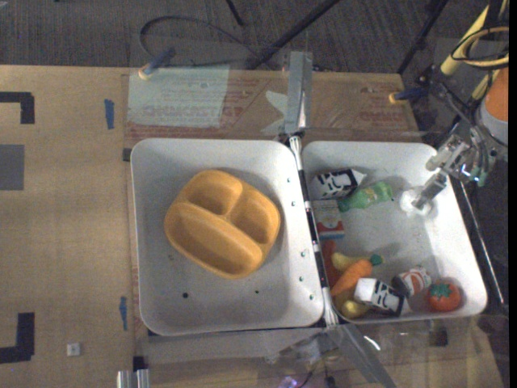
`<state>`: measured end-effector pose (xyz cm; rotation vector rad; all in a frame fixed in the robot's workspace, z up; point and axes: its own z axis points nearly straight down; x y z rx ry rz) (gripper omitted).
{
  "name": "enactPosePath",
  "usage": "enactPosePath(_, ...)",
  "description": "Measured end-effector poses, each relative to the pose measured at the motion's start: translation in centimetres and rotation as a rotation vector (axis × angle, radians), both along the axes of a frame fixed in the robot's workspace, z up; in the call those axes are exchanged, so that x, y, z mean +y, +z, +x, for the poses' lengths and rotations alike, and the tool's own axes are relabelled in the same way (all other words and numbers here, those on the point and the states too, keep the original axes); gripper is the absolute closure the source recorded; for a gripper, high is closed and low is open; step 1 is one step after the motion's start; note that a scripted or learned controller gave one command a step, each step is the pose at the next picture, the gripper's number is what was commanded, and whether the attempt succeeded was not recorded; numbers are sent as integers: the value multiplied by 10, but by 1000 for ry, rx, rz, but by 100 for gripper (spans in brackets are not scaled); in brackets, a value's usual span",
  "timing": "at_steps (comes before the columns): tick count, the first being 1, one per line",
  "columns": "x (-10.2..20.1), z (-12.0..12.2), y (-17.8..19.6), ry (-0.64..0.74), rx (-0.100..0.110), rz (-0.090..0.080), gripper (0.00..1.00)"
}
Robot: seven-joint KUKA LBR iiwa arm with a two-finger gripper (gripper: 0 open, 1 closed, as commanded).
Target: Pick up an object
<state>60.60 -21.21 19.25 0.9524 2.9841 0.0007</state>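
The jaws (pixel 426 196) are being held low over the upper right part of the right bin (pixel 452 253), with the arm (pixel 485 128) coming in from the right edge. Whether they are wide or narrow cannot be told; the tip is being blurred against the white bin floor, and nothing is being seen between them.

Just left of the jaws, a green bottle (pixel 367 195) is lying on its side. Further left, a black and white carton (pixel 337 183) is resting against the bin's left wall, and below it a red and white box (pixel 329 225) is lying flat.

Below and left of the jaws, a carrot (pixel 354 275) is lying slanted over a banana (pixel 343 260). Next to it a second black and white carton (pixel 381 295) is being shown, then a small red and white can (pixel 414 281). A tomato (pixel 444 295) is sitting below the jaws in the bin's lower right corner.

Far left of the jaws, a yellow divided plate (pixel 223 222) is lying in the left bin (pixel 153 297). Both bins are being carried by the counter (pixel 65 217).
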Motion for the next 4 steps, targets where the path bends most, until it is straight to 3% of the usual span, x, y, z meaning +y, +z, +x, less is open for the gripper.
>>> enactPosePath(1,-12,3,-5,-130,1,2,0)
enactPosePath(2,19,24,-94,-25,7,3,0)
enactPosePath(3,33,47,-107,-70,15,2,0)
enactPosePath(4,39,3,-15,-102,3,2,0)
